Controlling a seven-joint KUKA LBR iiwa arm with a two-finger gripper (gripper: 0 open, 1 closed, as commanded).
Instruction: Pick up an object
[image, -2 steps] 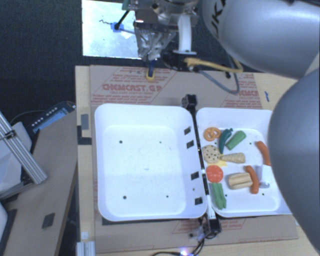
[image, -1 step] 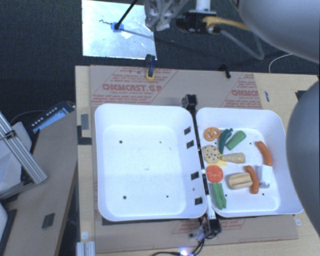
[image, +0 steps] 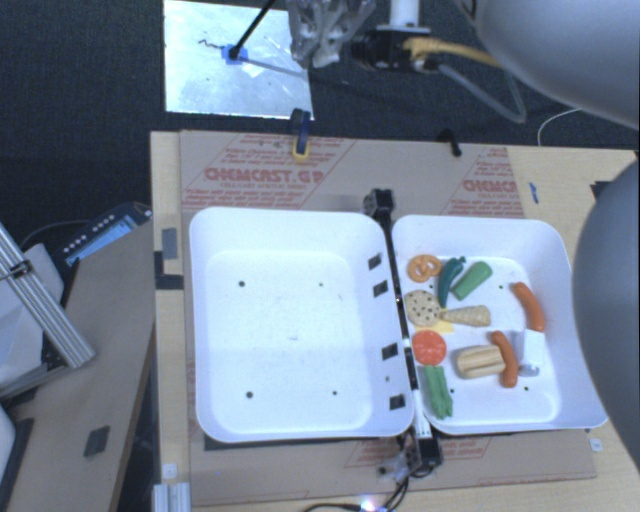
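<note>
**Gripper parked high, toys all in the right bin**

Camera view, since that's what you've got: the gripper (image: 322, 35) sits up at the top edge, past the far end of the tabletop (image: 420, 165), over a shiny sheet (image: 215, 70) on the floor. Can't tell if it's spread or closed, too blurry. Everything worth grabbing lies toward the near right from it, in the right bin (image: 545, 238): pretzel (image: 423, 267), green pepper (image: 470, 280), cookie (image: 421, 307), tomato slice (image: 430, 347), hot dog (image: 483, 361). Left bin (image: 215, 235) has nothing to offer. The arm's grey bulk looms along the right side, so you'd probably need a long swing down and toward the camera.
</note>
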